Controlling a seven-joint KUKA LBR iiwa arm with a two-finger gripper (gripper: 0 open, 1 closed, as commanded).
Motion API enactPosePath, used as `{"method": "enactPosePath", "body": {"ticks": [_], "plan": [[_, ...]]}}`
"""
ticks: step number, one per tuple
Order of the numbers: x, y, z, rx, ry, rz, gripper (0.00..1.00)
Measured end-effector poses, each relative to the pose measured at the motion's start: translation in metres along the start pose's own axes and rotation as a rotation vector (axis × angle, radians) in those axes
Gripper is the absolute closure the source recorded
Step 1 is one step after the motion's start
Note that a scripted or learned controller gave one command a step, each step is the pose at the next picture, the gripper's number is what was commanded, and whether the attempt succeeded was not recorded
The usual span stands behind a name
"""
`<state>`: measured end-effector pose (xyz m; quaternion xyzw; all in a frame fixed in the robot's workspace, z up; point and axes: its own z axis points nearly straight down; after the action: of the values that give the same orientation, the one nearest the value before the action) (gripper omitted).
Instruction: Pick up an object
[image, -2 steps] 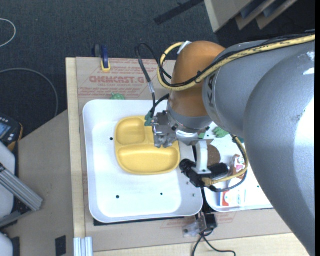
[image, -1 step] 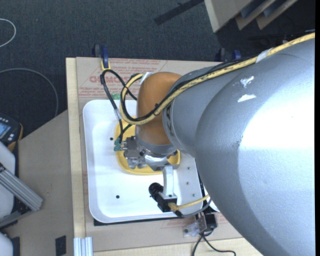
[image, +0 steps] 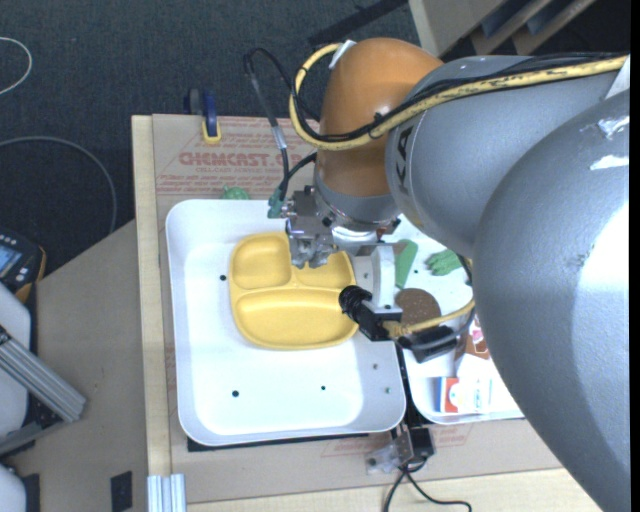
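One yellow tray (image: 285, 300) in the left bin (image: 200, 330); our gripper (image: 310, 250) hovers at its rim, reach step, next descend; claw state unclear.

Even bright overhead light, soft shadows; glare on white bin (image: 200, 300); near arm (image: 540, 200) blurred.

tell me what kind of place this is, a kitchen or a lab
Most likely a robotics lab bench, not a kitchen: a grey arm reaches over two white bins, a yellow divided plate lies in one, and loose cables trail over the dark floor.
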<state>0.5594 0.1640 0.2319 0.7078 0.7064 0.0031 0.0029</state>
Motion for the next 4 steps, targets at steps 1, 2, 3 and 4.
{"method": "enactPosePath", "body": {"ticks": [1, 2, 3, 4], "plan": [[-0.047, -0.051, -0.031, 0.014, -0.001, 0.001, 1.0], [-0.1, -0.078, -0.15, 0.01, -0.004, 0.0, 1.0], [-0.029, -0.078, -0.192, 0.004, 0.001, -0.006, 1.0], [0.065, -0.079, -0.203, 0.004, 0.002, -0.01, 1.0]]}}
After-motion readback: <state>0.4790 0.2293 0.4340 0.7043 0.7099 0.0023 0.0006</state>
